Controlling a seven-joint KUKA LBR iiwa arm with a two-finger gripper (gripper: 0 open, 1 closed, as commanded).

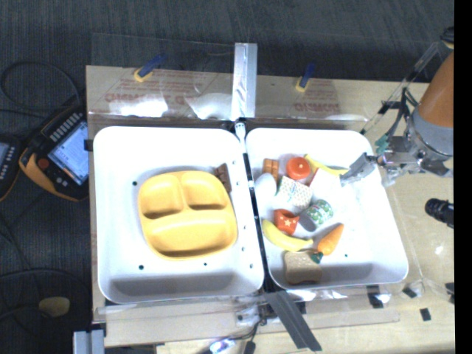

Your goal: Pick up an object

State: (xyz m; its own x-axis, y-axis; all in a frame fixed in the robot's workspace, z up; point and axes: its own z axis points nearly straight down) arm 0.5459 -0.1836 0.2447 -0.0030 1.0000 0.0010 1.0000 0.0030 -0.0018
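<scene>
The right bin (383,234) holds a pile of toy food. In it are an orange-red round piece (298,168), a yellow banana (328,169), a white patterned box (293,194), a green-and-white can (318,212), a red piece (286,221), a second banana (282,237), a carrot (330,237) and a brown bread slice (301,268). My gripper (359,168) hangs over the bin's upper right part, just right of the first banana and apart from the pile. I see nothing held in it.
A yellow divided plate (188,212) lies in the left bin (110,198), with a small brown piece (223,175) by the divider. A handheld controller (63,153) lies off the bench at the left. Two clips (147,68) sit along the back.
</scene>
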